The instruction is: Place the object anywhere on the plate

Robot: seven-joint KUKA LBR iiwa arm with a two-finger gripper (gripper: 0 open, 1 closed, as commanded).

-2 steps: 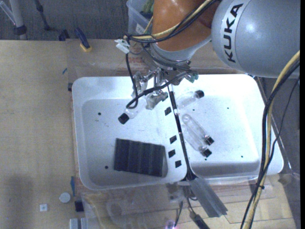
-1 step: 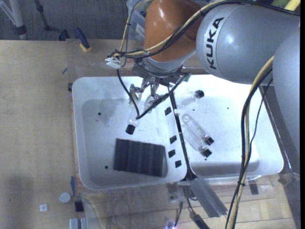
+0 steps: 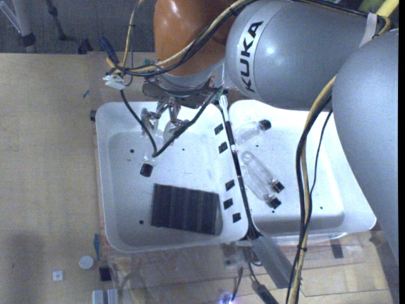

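You see the gripper (image 3: 166, 126) over the left bin (image 3: 114, 170), fingers slightly apart around a clear bottle (image 3: 152, 149); the dark ridged plate (image 3: 185, 209) lies below it.

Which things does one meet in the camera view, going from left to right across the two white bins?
Left bin → gripper → dark ribbed plate → divider with black marks → clear bottles with black caps → right bin.
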